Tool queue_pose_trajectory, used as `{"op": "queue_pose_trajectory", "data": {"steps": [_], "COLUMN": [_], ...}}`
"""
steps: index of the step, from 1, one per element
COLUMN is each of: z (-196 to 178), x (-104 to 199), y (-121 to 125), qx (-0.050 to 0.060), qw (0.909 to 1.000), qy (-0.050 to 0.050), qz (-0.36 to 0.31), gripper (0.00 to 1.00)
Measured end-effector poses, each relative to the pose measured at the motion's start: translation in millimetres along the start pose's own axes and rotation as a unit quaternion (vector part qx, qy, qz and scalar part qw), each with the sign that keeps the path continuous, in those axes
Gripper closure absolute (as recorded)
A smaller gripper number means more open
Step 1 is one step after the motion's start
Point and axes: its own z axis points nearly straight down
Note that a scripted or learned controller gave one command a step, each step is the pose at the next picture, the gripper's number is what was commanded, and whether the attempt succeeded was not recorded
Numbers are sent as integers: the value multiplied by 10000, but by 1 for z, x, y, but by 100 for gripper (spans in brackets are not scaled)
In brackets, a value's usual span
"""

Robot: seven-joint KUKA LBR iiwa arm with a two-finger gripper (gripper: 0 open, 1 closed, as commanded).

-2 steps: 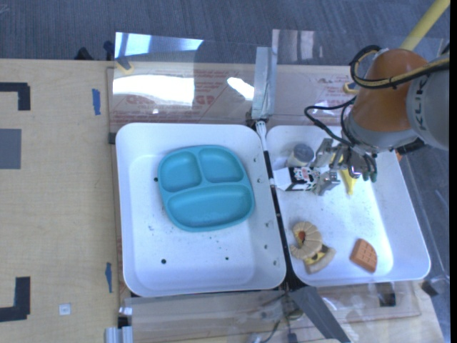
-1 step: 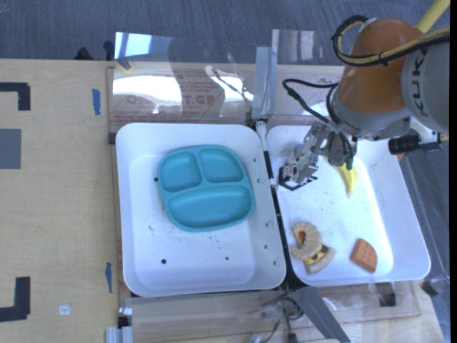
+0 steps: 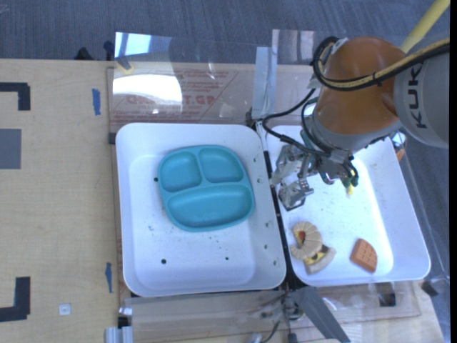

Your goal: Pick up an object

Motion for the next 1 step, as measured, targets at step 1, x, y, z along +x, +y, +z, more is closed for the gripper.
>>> {"op": "queue_pose_trajectory", "data": {"steps": [1], "z": [-70], "x": [65], "y": [-21], "qx": [21], "qw": [9424], "qy": [-26], "qz": [-3344], "gripper": [100]}}
